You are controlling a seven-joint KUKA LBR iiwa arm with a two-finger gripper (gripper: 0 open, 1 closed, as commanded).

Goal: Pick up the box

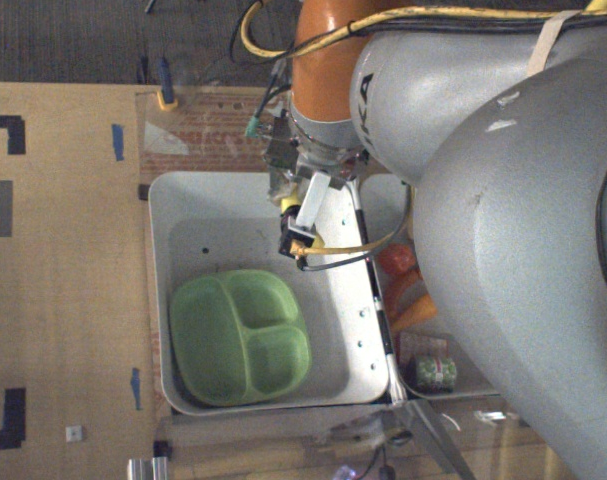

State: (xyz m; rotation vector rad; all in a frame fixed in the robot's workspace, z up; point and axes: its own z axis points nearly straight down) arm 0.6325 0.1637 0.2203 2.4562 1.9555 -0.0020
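A small box (433, 366) with a green and red print lies in the right bin (453, 393), near its front corner beside the arm's grey body. My gripper (281, 176) hangs below the orange wrist band, over the back edge of the left bin (161, 268), far from the box. Wrist hardware blocks the view of its tip, and I see nothing held there. Much of the right bin is covered by the arm.
A green divided tray (241, 336) fills the front half of the left bin. A red thing (397, 259) and an orange thing (413, 311) lie in the right bin by the ridge (371, 298) between bins. Tan bench with blue tape lies left.
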